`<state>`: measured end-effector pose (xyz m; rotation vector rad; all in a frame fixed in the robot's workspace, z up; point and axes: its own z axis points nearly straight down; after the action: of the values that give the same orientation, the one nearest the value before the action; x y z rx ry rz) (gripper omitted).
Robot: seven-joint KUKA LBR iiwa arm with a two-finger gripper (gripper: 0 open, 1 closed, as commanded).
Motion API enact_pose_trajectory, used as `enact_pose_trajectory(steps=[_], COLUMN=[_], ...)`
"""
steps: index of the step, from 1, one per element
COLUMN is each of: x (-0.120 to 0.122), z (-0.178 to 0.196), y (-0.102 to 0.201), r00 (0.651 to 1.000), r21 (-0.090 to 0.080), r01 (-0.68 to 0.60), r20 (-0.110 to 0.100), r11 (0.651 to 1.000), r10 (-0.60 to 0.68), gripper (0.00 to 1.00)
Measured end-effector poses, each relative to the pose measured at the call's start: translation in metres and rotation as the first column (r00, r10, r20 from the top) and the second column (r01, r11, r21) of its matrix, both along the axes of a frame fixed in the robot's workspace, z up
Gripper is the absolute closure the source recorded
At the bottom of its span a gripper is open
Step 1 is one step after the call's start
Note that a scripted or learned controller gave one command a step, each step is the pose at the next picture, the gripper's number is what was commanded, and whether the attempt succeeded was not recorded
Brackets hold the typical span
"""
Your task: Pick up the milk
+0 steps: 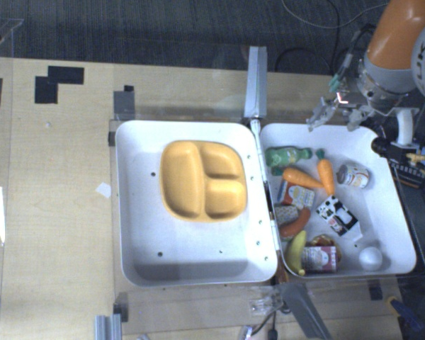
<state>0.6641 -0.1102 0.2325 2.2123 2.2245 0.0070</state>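
The milk (338, 214) is a small boxy carton with a black-and-white cow-patch print, lying on its side near the middle of the right bin (404, 250) — its long axis runs on a slant from upper left to lower right. Which end is its top I cannot tell. Around it lie smooth plastic play foods: two orange carrots (302, 178), tapered; a green bottle (287, 154) on its side; a curved yellow banana (295, 250); a reddish sausage (295, 223); a small metal can (353, 176); a red-labelled can (320, 258); a white ball (370, 257). The left bin (138, 225) holds a glossy yellow divided tray (202, 179) with rounded corners. Both bins sit on a pale wooden counter (49, 204). The gripper (338, 112) hangs over the right bin's far rim, well apart from the milk, jaws spread apart with nothing between them.
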Motion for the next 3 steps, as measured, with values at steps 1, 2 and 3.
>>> enact_pose_trajectory(steps=[1, 2, 3], x=[-0.064, -0.140, -0.167], z=[-0.102, -0.137, -0.137], y=[-0.063, -0.055, -0.050], r00=[1.000, 0.991, 0.992], r21=[-0.001, 0.000, -0.003], r01=[-0.019, 0.130, 0.125], r20=[-0.002, 0.024, 0.028], r11=[1.000, 0.991, 0.992], r10=[0.019, -0.130, -0.125], gripper=[0.00, 0.00, 0.00])
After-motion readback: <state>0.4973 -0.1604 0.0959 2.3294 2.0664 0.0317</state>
